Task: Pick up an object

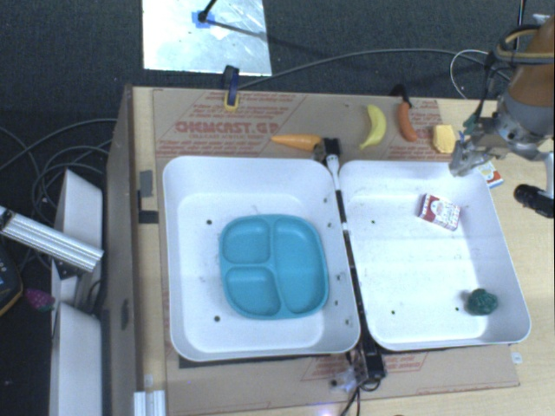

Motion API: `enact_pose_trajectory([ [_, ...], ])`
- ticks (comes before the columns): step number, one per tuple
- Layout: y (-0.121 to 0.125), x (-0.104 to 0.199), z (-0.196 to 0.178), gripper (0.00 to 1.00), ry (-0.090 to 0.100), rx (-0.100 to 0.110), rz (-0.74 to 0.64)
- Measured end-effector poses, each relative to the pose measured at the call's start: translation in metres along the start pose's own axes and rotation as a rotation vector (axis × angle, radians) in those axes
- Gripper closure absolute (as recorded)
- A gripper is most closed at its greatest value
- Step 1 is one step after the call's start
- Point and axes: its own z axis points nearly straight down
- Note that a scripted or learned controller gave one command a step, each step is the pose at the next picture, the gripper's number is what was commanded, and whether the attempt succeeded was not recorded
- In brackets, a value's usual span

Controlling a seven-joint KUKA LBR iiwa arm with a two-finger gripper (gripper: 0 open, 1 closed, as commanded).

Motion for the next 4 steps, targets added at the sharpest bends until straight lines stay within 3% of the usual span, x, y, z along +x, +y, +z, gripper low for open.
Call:
enact_pose_trajectory([
  [1, -0.0008, 0.0007, 0.0021, 0.00, 0.001, 0.004, -0.001],
  [4, -0.0008, 0.0007, 0.0021, 0.00, 0.001, 0.004, -0.001],
])
